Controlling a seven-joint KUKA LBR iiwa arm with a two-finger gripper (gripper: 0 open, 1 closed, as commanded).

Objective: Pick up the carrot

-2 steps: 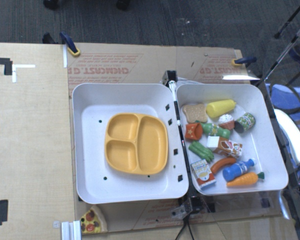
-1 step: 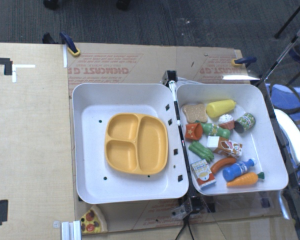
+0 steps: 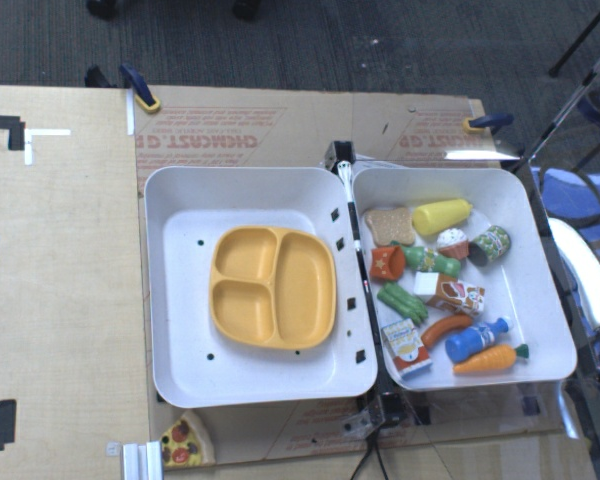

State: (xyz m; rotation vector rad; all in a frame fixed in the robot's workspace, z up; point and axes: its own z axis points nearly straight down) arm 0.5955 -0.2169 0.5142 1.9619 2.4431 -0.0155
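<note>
The carrot lay in the right bin, against that bin's near wall and close to its near-right corner; its long axis ran almost level with that wall, tilted slightly, with the green top toward the right wall and the orange tip pointing back toward the left bin. Just behind the carrot, touching or nearly so, lay the blue bottle; just left of the bottle lay the sausage; a small carton sat further left along the same wall. The state of the hand could not be told. Since the arm reaches in from the right, the carrot was judged the nearest thing to that side; a grasp would likely need to close across the carrot's short width, between the near wall and the bottle, where room looked tight.
</note>
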